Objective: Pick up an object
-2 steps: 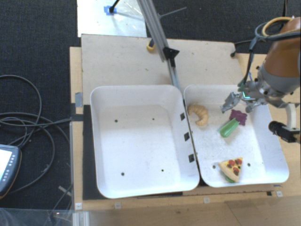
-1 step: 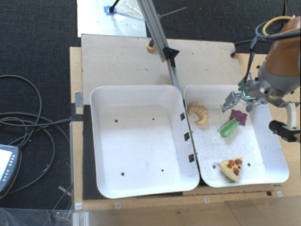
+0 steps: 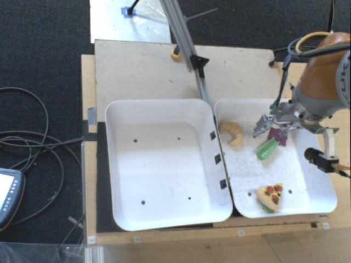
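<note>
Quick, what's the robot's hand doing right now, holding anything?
Hand: over the right bin, just above the green object; whether it grips anything cannot be told.

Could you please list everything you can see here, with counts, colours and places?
bins: two, white, side by side on the bench.
croissant: one, tan, upper left of the right bin.
green toy: one, green, middle of the right bin, just below the gripper.
purple piece: one, purple, at the green toy's upper end, under the gripper.
pizza slice: one, yellow with red spots, lower part of the right bin.
pole: one, grey, slanting from the top down to between the bins.
cables: several, black, on the floor at left.
arm: one, grey and orange, at right.
gripper: one, metallic, over the right bin.
</note>
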Robot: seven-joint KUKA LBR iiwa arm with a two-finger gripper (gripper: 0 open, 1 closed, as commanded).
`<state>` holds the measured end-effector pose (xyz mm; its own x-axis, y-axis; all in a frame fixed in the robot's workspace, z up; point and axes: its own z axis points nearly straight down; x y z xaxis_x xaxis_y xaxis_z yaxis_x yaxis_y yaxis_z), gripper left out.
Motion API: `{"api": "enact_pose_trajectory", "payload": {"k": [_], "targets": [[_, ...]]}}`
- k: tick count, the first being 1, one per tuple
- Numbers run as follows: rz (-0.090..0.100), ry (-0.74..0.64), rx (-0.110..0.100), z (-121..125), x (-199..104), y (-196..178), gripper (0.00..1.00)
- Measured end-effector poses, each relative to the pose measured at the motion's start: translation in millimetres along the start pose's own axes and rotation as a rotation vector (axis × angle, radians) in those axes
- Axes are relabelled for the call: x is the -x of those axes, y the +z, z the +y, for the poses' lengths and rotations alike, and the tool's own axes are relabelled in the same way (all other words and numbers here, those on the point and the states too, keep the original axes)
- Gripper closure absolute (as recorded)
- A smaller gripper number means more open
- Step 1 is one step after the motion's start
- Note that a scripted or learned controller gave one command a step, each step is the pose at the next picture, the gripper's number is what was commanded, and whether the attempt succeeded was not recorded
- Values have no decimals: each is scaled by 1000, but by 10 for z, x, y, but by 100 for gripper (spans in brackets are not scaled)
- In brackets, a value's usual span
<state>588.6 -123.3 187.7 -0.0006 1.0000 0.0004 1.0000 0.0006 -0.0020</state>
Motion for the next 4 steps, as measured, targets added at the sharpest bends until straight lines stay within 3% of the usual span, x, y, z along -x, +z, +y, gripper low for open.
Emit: {"api": "enact_pose_trajectory", "payload": {"k": [2, 3, 4], "targets": [[-3, 1, 5, 72, 55, 943, 0], [-2, 1, 11, 91, 57, 806, 100], [-2, -4, 10, 205, 91, 228, 100]]}}
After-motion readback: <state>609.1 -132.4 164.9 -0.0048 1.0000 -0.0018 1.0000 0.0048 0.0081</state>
